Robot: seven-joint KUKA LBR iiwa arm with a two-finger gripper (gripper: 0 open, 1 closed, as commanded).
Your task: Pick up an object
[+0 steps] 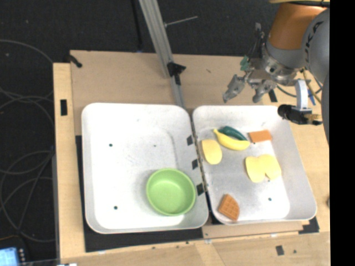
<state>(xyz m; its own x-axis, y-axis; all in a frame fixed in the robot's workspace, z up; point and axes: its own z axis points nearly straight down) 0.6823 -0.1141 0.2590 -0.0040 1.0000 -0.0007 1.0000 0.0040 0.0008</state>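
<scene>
My gripper (pixel 246 93) hangs above the far edge of the right bin (pixel 294 204), open, with nothing between its two fingers. Below it in that bin lie a yellow banana (pixel 232 143) with a dark green piece (pixel 233 132) against it, a small orange block (pixel 260 136), a pale yellow oval piece (pixel 211 152), a larger pale yellow lump (pixel 262 168) and a brown waffle-like piece (pixel 228 207) near the front. A green bowl (pixel 171 191) sits in the left bin (pixel 111 148) at its front right.
A slanted metal post (pixel 160 40) rises behind the bins, ending near the seam between them. Black clips (pixel 194 162) mark that seam. A black cable fitting (pixel 294 114) sticks out by the right bin's far right corner.
</scene>
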